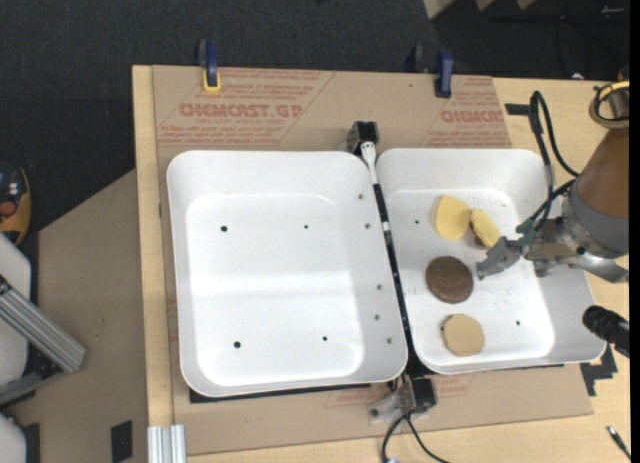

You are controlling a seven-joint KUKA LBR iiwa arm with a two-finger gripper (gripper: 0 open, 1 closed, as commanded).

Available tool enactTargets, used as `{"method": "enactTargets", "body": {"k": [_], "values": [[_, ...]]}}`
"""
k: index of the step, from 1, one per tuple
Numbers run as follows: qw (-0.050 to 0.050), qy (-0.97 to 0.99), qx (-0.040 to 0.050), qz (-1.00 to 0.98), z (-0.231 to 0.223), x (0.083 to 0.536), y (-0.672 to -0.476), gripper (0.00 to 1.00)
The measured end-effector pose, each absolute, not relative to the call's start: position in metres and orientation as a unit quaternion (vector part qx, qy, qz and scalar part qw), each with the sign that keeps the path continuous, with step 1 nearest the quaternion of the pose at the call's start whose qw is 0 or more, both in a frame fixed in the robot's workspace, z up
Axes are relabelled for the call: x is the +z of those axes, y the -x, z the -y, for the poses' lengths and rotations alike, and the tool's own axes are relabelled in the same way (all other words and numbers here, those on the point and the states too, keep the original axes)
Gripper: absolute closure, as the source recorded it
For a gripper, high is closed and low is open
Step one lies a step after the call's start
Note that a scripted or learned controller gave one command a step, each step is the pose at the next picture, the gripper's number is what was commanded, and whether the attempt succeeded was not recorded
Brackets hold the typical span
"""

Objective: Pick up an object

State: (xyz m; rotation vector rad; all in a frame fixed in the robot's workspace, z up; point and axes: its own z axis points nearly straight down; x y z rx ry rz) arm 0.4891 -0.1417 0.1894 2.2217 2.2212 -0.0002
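Brown bench board (300, 101) carries two white bins, and I see the arm (610, 201) reaching in from the right.
Left bin (200, 211) sits beside the right bin (520, 166), which holds a dark brown disc (449, 279), a tan disc (464, 335) and two yellow pieces (453, 218); my gripper (497, 259) hovers just right of the dark disc, fingers unreadable from here.

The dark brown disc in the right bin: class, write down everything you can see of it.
The dark brown disc is round, flat and matte, like a cookie or puck. It lies flat on the floor of the right bin, near the middle. It touches nothing: a tan disc lies below it, yellow pieces above, and the gripper is just to its right.
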Motion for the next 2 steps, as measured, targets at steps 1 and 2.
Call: {"method": "enactTargets", "body": {"k": [1,2], "values": [[-0.001,-0.705,0.0003,-0.709,0.092,0.08,-0.523,0.0],[0.003,-0.708,0.0015,-0.707,0.096,0.097,-0.523,1.0]]}}
